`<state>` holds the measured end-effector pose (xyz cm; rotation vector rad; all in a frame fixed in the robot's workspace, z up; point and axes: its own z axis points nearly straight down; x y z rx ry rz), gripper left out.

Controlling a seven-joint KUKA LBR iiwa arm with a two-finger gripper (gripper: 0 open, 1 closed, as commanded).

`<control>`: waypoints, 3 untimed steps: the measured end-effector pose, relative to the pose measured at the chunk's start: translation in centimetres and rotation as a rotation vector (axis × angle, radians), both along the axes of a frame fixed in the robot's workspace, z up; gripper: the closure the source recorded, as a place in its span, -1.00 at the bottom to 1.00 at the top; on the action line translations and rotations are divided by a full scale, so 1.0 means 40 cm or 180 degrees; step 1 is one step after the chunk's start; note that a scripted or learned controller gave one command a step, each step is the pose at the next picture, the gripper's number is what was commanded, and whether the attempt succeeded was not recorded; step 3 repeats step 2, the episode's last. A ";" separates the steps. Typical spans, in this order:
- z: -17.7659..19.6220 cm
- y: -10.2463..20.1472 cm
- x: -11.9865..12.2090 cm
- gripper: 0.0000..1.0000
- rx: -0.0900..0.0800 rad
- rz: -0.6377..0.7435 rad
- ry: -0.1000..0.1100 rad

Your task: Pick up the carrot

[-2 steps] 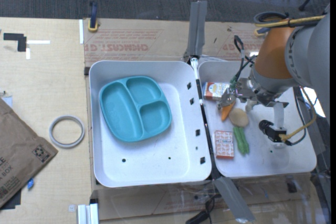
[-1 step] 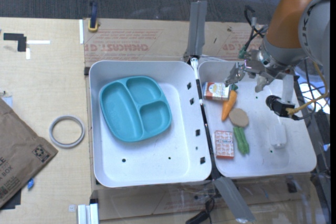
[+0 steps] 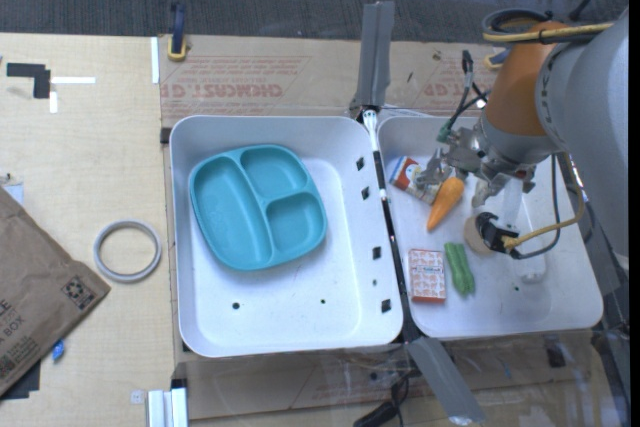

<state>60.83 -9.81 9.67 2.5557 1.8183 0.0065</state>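
Whether the jaws were parted or closed could not be told from the camera view, since the gripper (image 3: 462,171) was small and dark against the clutter beneath it. It hung over the far half of the right bin (image 3: 575,300), at the end of the grey arm (image 3: 590,95) with its orange band.

One carrot (image 3: 446,201) lay in that bin, slanted, its thick end pointing up toward the gripper and touching or just under it; it was not clear that the carrot sat between the jaws. Its thin end pointed toward the near left corner of the bin.

Counted in the right bin were one carrot, one green pod-shaped vegetable (image 3: 459,268) near the middle, one small red-and-white box (image 3: 427,275) just beside it toward the left wall, and one red-and-white packet (image 3: 405,174) by the far left corner. Print on the box and packet was too small to read.

One blue divided plate (image 3: 259,205) with three compartments lay in the left bin (image 3: 290,320), toward its left wall.

On the bench left of the bins lay one roll of tape (image 3: 128,249). Cardboard (image 3: 240,80) behind the bins bore red lettering, upside down and not legible.
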 end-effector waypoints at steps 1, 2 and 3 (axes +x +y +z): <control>0.024 -0.001 0.002 1.00 -0.0003 0.0004 -0.0009; 0.237 0.171 0.126 1.00 -0.0001 0.0286 0.0024; 0.237 0.171 0.126 1.00 -0.0001 0.0286 0.0024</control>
